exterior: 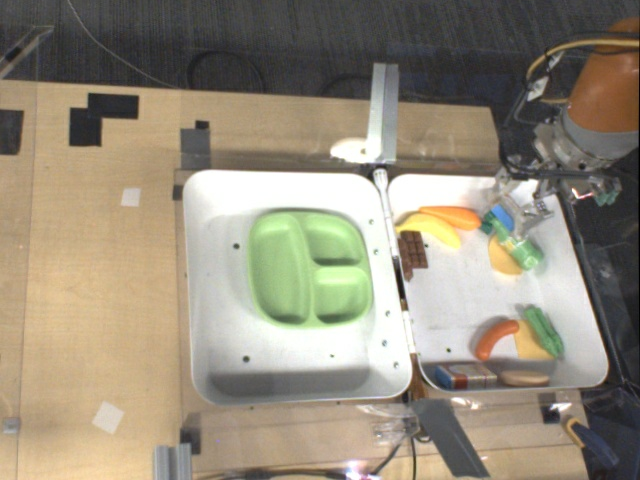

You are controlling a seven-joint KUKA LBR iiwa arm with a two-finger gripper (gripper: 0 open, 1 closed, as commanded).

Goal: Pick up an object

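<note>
Camera view: the grey arm with its orange band enters at the upper right of the frame, and its two-finger gripper hangs over the upper right corner of the right-hand shallow white bin. Whether anything is grasped cannot be told from here.

Just below and slightly left of the gripper lies a small cluster: a blue and green plastic toy resting against a flat yellow disc-like piece. The toy's long axis appears to run diagonally, upper left to lower right. It is the nearest candidate, so the coming move likely turns on a short drop down-frame.

A yellow and orange banana-shaped toy lies further left, well apart.
</note>
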